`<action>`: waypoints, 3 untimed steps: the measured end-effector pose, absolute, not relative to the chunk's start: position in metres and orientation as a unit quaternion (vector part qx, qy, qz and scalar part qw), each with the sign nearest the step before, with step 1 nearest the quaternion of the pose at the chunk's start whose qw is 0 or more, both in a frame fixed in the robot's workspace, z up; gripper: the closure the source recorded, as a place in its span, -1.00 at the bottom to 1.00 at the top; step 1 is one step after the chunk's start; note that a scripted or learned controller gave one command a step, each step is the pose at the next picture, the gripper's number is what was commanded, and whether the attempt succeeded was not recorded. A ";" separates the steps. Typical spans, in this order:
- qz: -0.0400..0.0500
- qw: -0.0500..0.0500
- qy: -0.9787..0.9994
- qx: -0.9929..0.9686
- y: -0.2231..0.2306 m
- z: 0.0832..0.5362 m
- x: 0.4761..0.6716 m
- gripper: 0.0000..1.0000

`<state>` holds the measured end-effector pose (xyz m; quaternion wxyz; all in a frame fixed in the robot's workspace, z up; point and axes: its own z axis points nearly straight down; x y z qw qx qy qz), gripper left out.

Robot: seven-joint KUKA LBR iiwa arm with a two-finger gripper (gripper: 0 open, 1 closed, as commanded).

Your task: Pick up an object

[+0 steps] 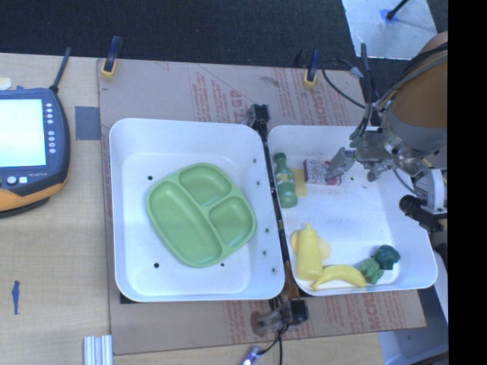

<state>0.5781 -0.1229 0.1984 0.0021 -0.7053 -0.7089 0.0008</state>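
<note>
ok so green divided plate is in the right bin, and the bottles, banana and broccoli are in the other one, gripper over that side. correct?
Not quite. The camera view shows the green divided plate in the left bin, not the right. The rest holds: the green bottle, yellow bottle, banana and broccoli lie in the right bin, with the gripper over that side.

Arm [415,105] reaching from right, wrist lowered

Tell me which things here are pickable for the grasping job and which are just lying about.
Job: gripper, small box, green bottle, yellow bottle, banana, broccoli, right bin.
Lying about: green divided plate, left bin, teach pendant, clamps.
</note>
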 end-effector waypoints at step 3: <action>-0.001 -0.003 -0.709 -0.705 -0.197 0.096 0.628 -1.00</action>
